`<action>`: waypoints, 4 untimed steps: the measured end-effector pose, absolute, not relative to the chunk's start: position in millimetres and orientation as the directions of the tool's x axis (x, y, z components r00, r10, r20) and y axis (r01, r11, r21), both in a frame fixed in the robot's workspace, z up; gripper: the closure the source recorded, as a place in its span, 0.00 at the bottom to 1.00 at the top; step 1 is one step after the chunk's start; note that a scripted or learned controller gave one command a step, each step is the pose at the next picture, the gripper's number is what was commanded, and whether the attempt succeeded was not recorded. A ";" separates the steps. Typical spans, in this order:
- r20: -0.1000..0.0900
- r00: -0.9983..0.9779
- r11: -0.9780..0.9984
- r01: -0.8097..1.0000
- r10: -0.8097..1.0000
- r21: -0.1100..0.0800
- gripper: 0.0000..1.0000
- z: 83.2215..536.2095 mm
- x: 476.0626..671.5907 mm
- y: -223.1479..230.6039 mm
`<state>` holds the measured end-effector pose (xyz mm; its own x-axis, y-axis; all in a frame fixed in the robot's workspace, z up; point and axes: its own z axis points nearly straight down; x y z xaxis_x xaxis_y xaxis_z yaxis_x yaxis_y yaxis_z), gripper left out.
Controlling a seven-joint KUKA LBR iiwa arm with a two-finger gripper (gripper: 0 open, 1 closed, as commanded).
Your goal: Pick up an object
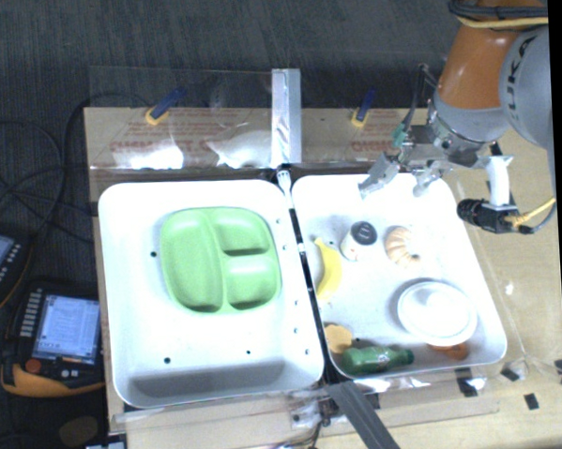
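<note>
Green bottle (376, 358) lies at lower right — gripper (398, 178), fingers spread apart, hangs above the right bin (483, 283), holding nothing.

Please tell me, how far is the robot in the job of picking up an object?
Nothing looks picked yet. The gripper is open above the far edge of the right bin, with nothing between its fingers. The banana, the croissant-like pastry, the white bowl and the green bottle all lie in that bin. Left: descend onto one object, close, and lift it.
</note>
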<state>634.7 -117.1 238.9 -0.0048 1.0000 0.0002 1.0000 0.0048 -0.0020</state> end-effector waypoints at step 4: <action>-0.003 -0.462 0.462 0.887 0.887 0.000 0.00 315.0 668.8 -18.8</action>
